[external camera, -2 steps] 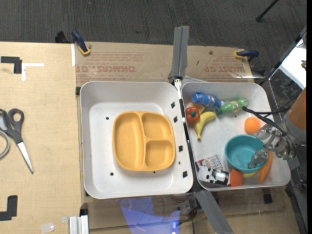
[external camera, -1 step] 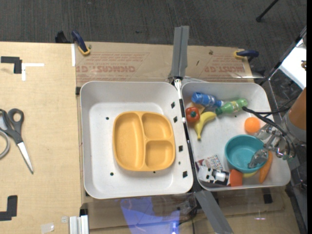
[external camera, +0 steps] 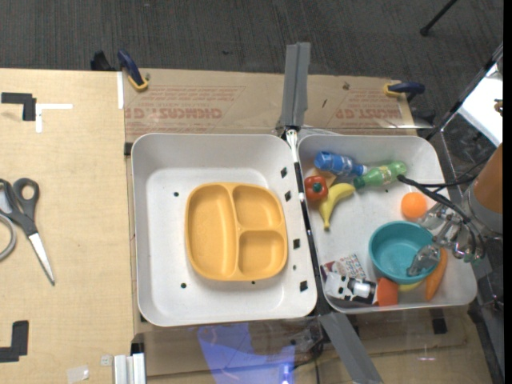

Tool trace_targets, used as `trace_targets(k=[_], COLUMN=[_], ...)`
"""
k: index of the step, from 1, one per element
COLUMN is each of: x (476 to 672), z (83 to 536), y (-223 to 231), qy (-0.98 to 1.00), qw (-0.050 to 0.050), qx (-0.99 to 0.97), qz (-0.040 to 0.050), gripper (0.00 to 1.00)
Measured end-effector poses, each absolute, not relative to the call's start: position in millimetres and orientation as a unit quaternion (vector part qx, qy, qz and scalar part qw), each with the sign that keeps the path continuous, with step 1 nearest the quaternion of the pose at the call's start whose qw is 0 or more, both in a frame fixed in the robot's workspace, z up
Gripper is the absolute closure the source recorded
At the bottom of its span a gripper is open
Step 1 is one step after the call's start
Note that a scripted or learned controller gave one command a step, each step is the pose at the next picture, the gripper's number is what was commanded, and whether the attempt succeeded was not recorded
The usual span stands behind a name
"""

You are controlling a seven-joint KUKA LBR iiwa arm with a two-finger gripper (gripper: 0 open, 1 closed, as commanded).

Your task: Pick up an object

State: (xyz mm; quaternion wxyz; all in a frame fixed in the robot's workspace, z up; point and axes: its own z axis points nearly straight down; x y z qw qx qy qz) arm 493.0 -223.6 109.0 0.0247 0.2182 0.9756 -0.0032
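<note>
**A:** What takes up the most room on the bench?

**B:** The two white bins. The left bin carries a yellow divided plate, lying flat near its middle with three compartments. The right bin has all the small items. A sheet of brown cardboard lies under both at the bench's far edge, clipped by blue clamps.

**A:** And the arm?

**B:** It reaches in over the right bin's right edge. The gripper hangs at the right rim of a teal bowl, which sits toward the bin's near right corner. Its fingers look slightly parted with one tip dipping into the bowl; nothing sits between them.

**A:** What else is in that bin?

**B:** An orange carrot leans along the bowl's right side, just below the gripper. An orange ball sits just beyond the bowl. Along the far edge lie a blue bottle and a green bottle, end to end. Near the left wall, a banana touches a red tomato-like toy. At the near left corner lies a black and white cow-patterned toy.

**A:** Anything off the bins?

**B:** Scissors lie at the bench's left edge.
</note>
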Motion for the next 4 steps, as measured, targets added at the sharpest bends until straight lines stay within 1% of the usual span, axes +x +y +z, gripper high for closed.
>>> trace_targets(k=[1,3,4], x=[492.4,492.4,492.2], z=[109.0,108.5,108.5], y=[-222.4,-223.4,-220.3], qy=[0.975,0.974,0.974], qw=[0.026,0.024,0.026], qx=[0.221,0.226,0.224], qz=[-0.0040,-0.0027,-0.0041], gripper=[0.00,0.00,0.00])
